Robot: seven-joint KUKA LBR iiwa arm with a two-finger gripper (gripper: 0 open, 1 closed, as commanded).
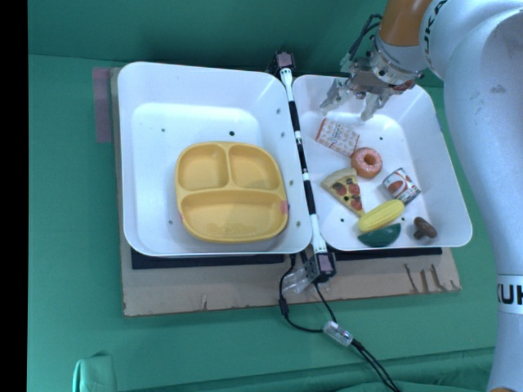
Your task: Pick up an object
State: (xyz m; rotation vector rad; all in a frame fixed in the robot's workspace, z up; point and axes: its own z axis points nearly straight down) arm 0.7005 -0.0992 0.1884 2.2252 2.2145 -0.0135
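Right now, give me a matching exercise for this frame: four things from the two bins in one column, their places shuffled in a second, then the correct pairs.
Things:
1. yellow tray
2. doughnut
3. corn cob
4. tool

Places:
A. above the right bin's far end, fingers spread
B. right bin, just above the green slice
C. left bin
D. right bin, between the small carton and the can

Pairs: 1-C, 2-D, 3-B, 4-A

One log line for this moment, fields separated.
arm: over right white bin far end | gripper: open, holding nothing | nearest: red-white patterned card | yellow divided plate: left bin
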